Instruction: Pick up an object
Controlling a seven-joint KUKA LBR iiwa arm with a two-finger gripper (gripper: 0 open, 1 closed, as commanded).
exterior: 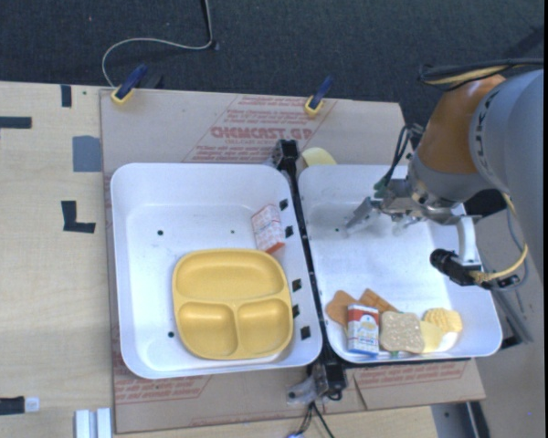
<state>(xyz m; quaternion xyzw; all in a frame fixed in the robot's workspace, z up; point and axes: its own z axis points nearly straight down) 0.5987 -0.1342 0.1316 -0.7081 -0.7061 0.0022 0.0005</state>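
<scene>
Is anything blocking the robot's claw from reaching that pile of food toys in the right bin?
Nothing visible. The end effector sits over bare floor of the right bin; the toys lie along its near edge with open floor between.

You look down from one fixed camera above the surface [36, 245], at a slant, far enough to see both white bins [128, 245], left of the gripper [370, 210].

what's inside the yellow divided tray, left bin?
Nothing visible in the yellow tray: all three compartments look bare. A small red-and-white carton lies beside it, outside. What's beneath the tray is covered.
</scene>
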